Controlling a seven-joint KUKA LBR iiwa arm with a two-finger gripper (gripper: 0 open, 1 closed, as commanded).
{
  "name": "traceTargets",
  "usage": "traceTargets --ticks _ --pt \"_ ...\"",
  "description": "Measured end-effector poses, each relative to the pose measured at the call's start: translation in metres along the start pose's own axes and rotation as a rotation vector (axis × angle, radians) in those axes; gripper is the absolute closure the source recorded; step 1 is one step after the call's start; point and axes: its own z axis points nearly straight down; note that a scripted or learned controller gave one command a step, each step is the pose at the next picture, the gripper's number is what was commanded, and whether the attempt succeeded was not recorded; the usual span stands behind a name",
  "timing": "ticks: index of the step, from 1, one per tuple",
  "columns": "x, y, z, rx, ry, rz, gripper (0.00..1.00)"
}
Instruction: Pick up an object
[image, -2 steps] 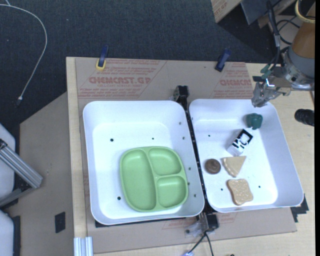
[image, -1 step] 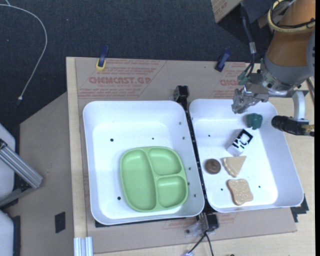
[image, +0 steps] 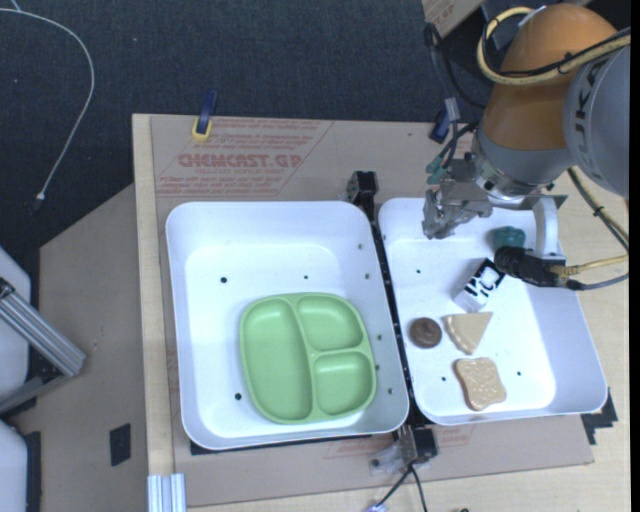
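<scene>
The right bin (image: 560, 385) holds a brown round cookie (image: 426, 332), a tan wedge-shaped piece (image: 469, 329), a toast-like slice (image: 480, 383), a white and black small box (image: 480, 285) and a teal object (image: 508, 237) near the far wall. My gripper (image: 441, 222) hangs over the far left part of this bin, above bare floor, up and left of the box. Nothing shows between its fingers.
The left bin (image: 200, 300) holds a green divided plate (image: 306, 356). A black clamp (image: 362, 186) sits at the far end of the wall between the bins. Cables run from the arm over the right bin's far right side.
</scene>
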Motion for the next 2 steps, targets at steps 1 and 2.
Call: traceTargets --ticks 1,2 --pt "0.061 -0.008 0.013 0.001 0.000 0.000 1.00" --pt "0.109 -0.015 0.025 0.001 -0.001 0.001 1.00"
